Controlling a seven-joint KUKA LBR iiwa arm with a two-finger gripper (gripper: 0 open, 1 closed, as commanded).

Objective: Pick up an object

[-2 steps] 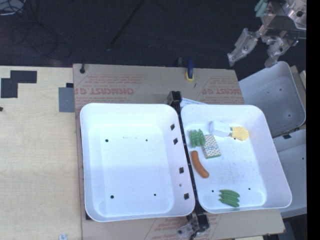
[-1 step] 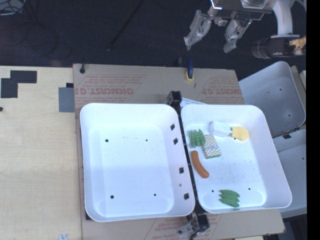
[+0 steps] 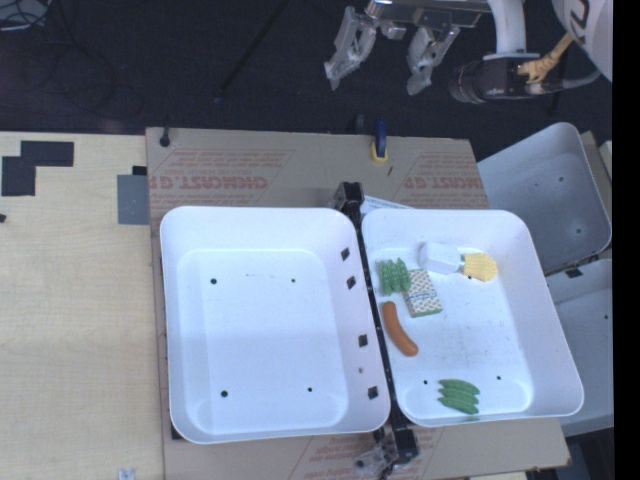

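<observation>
- Two shallow white bins sit side by side on a bench; the right bin point(image 3: 545, 298) holds every candidate: an orange sausage-like piece point(image 3: 399, 329), green pods point(image 3: 459, 395), a small patterned box point(image 3: 423, 293) and a yellow-and-white item point(image 3: 460, 262).
- Lying clear of its neighbours at lower right, the pods look the safest target for a straight descent.
- Gripper point(image 3: 385, 58) hangs at frame top, well above the bins, jaws apart and holding nothing.

Right bin point(image 3: 540, 298): items crowd left half; floor along right wall bare. Tool point(image 3: 380, 63) high, clear.
</observation>
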